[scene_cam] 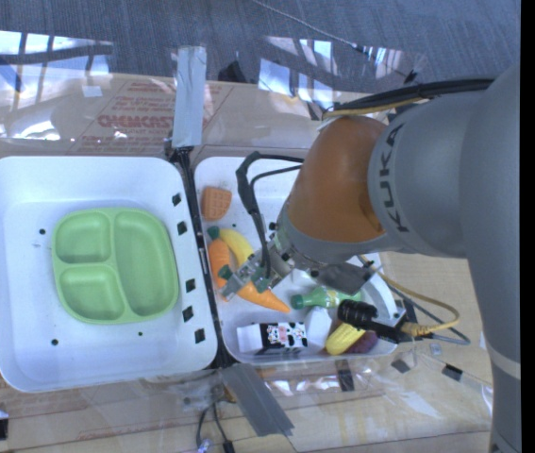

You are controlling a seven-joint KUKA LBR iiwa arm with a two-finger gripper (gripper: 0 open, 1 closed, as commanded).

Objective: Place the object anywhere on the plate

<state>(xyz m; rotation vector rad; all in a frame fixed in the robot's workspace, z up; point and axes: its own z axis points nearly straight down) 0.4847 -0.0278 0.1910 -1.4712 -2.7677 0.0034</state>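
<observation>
Here the task's thing cannot be told apart from the rest, since several toy foods lie together in the right shallow white bin (248, 173). A long orange plastic carrot (265, 300) lies tilted near the middle of that bin, with a second orange carrot-like piece (219, 256) and a yellow plastic banana (238, 245) just beside it toward the divider. A small tan waffle-patterned piece (215, 200) rests farther back, apart from them. Along the near wall lies a white carton with black cow patches (275, 336), and next to it a yellow corn cob (344, 338) and a green bottle-shaped toy (322, 299).

The pincer (251, 279) reaches down among the carrots and the banana, its metal tip touching or just above the long carrot; whether its fingers are spread or closed I cannot tell, and nothing is clearly seen between them. The grey arm with its orange band (342, 187) covers much of the right bin.

In the left shallow white bin (22, 206) lies the light green three-compartment plastic plate (114, 264), near the middle. Both bins rest on the worktop (107, 413).
</observation>
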